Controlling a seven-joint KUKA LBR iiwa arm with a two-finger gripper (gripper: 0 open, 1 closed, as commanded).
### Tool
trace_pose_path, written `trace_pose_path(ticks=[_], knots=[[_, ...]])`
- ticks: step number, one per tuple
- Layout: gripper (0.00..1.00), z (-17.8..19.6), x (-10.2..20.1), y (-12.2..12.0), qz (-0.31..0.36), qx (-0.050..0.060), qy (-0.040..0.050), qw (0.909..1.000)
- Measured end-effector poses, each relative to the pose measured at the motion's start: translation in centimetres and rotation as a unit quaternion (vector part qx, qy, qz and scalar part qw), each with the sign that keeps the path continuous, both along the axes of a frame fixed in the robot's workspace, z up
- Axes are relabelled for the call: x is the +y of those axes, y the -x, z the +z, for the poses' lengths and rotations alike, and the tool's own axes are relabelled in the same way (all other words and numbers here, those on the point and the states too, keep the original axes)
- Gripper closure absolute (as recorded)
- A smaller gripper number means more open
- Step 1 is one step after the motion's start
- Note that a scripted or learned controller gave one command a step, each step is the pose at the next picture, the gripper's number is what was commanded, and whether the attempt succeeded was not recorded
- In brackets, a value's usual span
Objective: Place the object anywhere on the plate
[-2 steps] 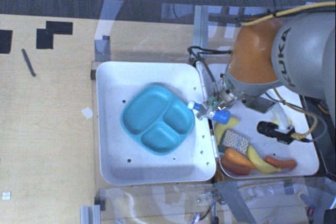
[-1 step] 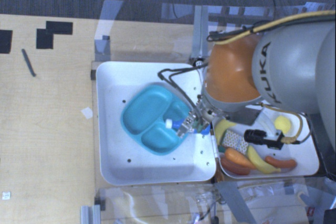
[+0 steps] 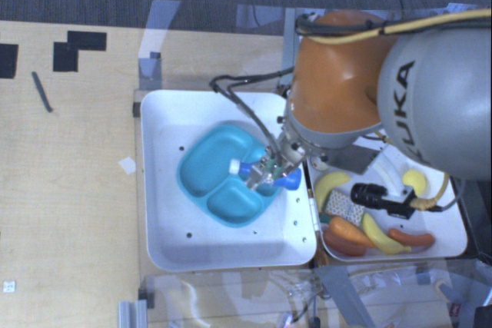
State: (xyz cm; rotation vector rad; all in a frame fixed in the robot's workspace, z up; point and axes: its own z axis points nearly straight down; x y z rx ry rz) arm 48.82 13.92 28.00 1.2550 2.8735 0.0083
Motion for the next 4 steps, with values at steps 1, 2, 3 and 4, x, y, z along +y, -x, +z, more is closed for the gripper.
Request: trace_pose_path(ticks=[1,2,3,4], knots=[[0.00,0.0,0.0,0.0,0.000,0.000,0.0001,1.0000],[0.00,-2.3,-1.0,0.0,-0.033,0.001,0.0003,0.9994],[0.00,4.1,-2.8,0.0,-0.130,0.001,-0.0004,0.9915],[0.00,-0.2,-0.7,0.1,-0.182,0.002,-0.0002,0.9834]])
